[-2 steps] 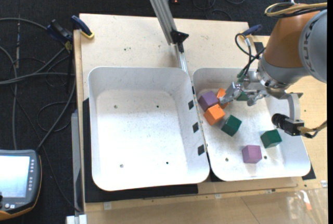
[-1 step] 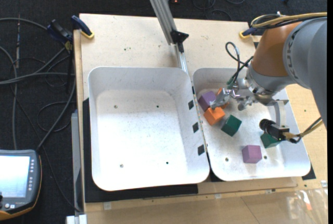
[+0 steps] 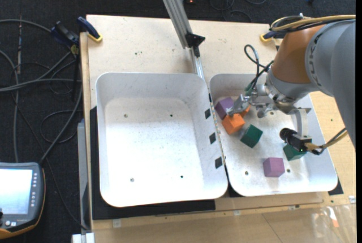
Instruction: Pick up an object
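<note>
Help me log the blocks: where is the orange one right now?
The orange block lies in the right bin, near its left wall, just below a purple block and up-left of a green block.

The pale wooden desk (image 3: 147, 44) carries two shallow white bins side by side: the left bin (image 3: 113, 95) and the right bin (image 3: 317, 177), their rims touching.

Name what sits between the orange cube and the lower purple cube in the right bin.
In the camera view, a dark green cube lies between the orange cube and the lower purple cube.
</note>
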Controlling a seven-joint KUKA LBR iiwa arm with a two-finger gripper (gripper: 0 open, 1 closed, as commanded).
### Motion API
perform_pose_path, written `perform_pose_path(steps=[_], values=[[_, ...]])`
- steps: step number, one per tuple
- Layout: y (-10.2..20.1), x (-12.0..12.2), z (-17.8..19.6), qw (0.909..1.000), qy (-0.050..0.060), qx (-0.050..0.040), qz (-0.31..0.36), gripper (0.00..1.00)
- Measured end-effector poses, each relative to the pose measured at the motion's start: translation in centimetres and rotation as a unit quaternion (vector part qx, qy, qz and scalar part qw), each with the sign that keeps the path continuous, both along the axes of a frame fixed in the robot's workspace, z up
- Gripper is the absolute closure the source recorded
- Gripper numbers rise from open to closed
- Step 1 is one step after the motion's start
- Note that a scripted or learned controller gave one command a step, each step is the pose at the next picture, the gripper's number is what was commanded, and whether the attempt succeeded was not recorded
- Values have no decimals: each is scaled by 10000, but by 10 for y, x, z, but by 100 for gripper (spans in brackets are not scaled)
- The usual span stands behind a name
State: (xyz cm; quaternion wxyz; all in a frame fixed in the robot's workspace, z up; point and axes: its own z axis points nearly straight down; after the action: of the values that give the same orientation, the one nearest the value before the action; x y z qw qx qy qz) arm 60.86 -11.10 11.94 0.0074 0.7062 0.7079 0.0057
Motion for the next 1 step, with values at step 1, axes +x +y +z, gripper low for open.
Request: perform_pose_path(steps=[1], values=[[0,1,10,10000,-20,4,-11,100]])
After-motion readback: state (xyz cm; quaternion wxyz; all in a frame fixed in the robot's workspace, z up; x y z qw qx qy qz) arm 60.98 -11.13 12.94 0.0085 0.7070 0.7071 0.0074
